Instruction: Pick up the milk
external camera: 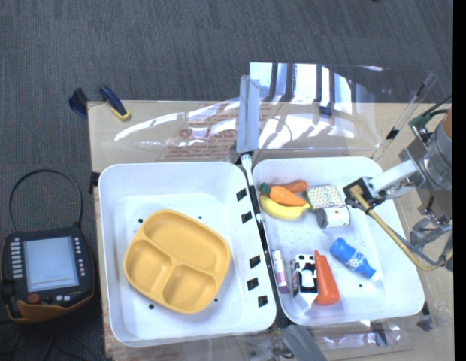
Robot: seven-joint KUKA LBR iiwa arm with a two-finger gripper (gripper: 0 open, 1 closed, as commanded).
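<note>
milk [304,271]: black-and-white carton near the front wall of the right-hand bin [323,159] | orange bottle [326,280] touching its far side, pink tube [278,266] just beside | blue bottle [353,258] near | banana [284,208], carrot [287,196] toward the back | gripper [432,230] above the bin's outer rim, well apart from milk; jaws: cannot tell

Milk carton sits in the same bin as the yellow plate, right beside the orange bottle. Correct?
Not quite. The milk carton sits in the other bin, the right-hand one in the camera view, not the one holding the yellow plate. The rest stands: it is right beside the orange bottle.
</note>
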